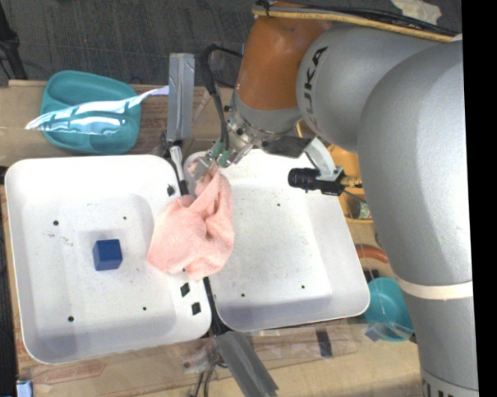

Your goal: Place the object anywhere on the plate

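The pink cloth (194,229) hangs draped over the seam between the two bins, its top corner bunched and pinched between the fingers (207,164), so it looks lifted for carrying. A blue cube (107,254) sits in the left bin (34,186). The arm (350,74) leans in from the far right corner of the surface, wrist angled down over the bins' far edge.

Single fixed camera above the bench (116,368), slanted downward, both bins framed, arm (393,121) entering right
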`<control>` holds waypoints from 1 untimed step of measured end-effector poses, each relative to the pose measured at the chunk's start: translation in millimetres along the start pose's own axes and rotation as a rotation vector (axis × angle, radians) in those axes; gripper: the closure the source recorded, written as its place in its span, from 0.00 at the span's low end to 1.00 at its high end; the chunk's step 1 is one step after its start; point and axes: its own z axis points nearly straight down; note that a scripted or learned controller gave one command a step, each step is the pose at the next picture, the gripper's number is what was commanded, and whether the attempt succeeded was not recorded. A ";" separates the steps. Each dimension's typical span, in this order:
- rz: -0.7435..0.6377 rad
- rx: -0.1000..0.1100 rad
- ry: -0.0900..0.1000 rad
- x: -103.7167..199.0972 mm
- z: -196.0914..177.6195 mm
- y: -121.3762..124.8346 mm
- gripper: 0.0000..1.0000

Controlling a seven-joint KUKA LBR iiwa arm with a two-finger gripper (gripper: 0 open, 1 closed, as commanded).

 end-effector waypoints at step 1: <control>-0.010 -0.003 -0.003 55.6 -65.3 32.3 1.00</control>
